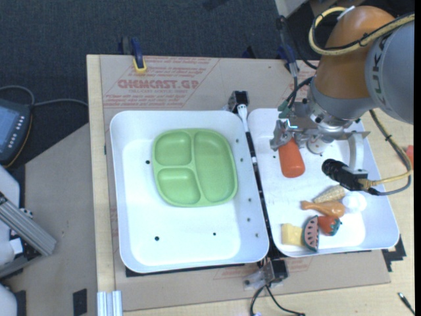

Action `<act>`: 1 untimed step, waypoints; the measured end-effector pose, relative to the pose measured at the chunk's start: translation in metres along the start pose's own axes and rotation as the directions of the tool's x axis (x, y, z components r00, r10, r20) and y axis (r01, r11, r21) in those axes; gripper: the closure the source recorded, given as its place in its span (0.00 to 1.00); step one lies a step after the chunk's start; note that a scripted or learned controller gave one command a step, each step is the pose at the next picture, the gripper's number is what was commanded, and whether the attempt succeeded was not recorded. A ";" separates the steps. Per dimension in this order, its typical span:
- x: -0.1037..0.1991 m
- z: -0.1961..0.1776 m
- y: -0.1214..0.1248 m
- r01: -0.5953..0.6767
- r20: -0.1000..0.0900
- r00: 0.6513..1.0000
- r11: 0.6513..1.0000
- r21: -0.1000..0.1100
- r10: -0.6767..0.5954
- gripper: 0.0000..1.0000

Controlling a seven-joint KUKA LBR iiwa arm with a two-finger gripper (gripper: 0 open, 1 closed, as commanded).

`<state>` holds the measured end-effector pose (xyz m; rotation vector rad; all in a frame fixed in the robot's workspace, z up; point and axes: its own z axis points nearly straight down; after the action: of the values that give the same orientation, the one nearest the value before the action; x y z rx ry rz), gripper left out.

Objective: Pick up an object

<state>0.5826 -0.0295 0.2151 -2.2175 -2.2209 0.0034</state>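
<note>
Orange plastic carrot-shaped toy (291,160) in the right white bin (388,232) looks light, stiff and slippery, its middle clasped by the gripper (289,137).

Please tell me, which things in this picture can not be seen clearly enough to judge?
- Gripper: the wrist of the arm hangs over it, so whether its fingers are open or shut cannot be read.
- Orange carrot-like toy: its upper end lies under the gripper; contact cannot be judged.
- Small toys in the right bin: too small and crowded together to name with certainty.
- Right bin's far rim: hidden by the arm.
</note>
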 end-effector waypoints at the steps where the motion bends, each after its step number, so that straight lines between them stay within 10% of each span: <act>1: -0.003 -0.002 -0.010 -0.002 0.000 1.000 1.000 -0.001 0.002 1.00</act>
<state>0.5730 -0.0326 0.2169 -2.2206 -2.2195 0.0023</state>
